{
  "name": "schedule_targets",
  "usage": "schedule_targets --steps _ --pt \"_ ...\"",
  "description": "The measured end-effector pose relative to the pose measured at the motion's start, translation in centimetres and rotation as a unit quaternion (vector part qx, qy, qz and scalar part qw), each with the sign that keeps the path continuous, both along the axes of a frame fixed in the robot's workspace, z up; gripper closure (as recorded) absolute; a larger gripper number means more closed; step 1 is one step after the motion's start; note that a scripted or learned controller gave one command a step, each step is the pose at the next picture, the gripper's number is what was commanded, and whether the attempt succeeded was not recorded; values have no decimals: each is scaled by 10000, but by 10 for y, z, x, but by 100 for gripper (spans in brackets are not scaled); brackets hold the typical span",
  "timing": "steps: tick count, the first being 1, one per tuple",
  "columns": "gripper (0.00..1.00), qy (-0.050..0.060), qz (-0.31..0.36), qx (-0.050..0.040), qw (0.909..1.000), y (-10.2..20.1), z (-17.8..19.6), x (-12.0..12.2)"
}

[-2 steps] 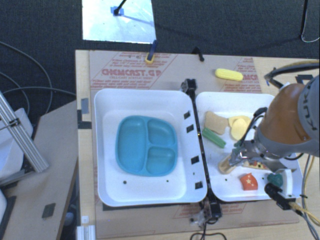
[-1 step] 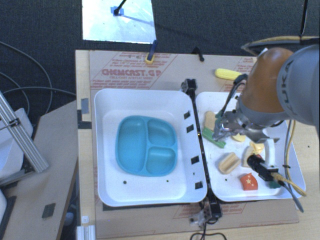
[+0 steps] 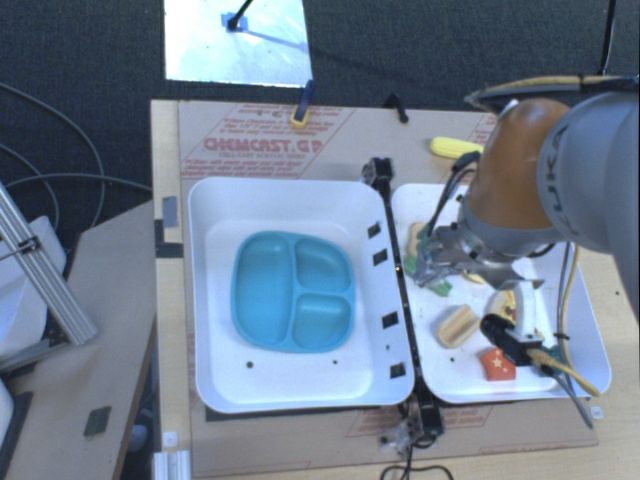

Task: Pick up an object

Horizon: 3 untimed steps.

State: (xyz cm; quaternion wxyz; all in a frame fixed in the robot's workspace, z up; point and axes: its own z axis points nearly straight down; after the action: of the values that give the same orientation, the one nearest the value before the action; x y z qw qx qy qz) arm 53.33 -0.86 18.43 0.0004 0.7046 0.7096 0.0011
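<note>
My gripper (image 3: 429, 265) hangs low over the left part of the right bin (image 3: 590, 363), under the grey and orange wrist. A small green piece (image 3: 440, 288) lies right at its tip; whether it is touched I cannot tell. A tan, bread-like piece (image 3: 455, 325) lies just below the gripper. A red block (image 3: 497, 365) sits near the bin's front edge. A yellow and white item (image 3: 506, 304) lies partly under the arm's cabling. A pale yellow piece (image 3: 415, 238) peeks out by the bin's left wall.
The left bin (image 3: 215, 368) holds a blue divided plate (image 3: 293, 291). A black divider with clips (image 3: 392, 268) runs between the bins. A yellow banana-like item (image 3: 455, 148) lies on the bench behind the right bin. Cables (image 3: 560, 363) trail over the right bin's front.
</note>
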Motion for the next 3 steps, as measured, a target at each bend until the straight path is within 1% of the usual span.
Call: schedule_targets --steps 1,2,3 --pt "100 11 1 1 10000 32 0 -21" --pt "100 -4 5 5 10000 63 36 -47" --pt "100 -40 21 14 10000 125 98 -7"
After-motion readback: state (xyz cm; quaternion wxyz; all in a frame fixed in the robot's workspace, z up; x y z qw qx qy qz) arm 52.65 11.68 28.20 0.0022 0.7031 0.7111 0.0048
